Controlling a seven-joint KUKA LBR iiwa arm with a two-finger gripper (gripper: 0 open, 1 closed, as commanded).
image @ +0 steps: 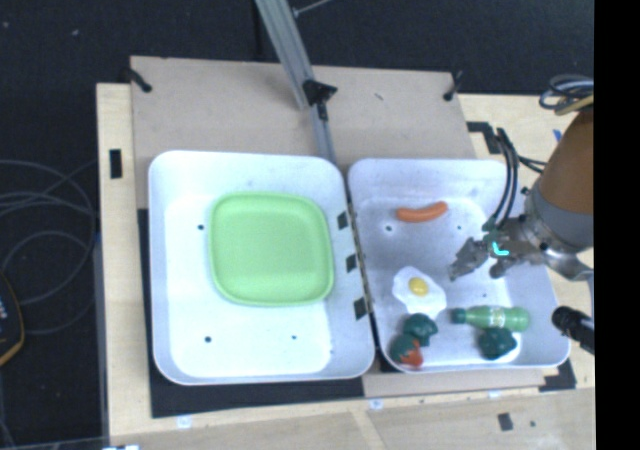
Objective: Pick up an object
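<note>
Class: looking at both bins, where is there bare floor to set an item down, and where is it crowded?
Free: the left bin around the green plate, and the right bin's middle between sausage and fried egg. Crowded: the right bin's front, around the green bottle.

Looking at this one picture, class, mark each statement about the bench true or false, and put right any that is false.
1. The square light-green plate lies in the left white bin. True.
2. The orange toy sausage lies on that plate. False: it lies in the right white bin, near the far wall.
3. The toy fried egg lies in the right bin. True.
4. The green plastic bottle stands upright. False: it lies on its side.
5. The gripper hangs over the left bin. False: it is over the right bin.
</note>
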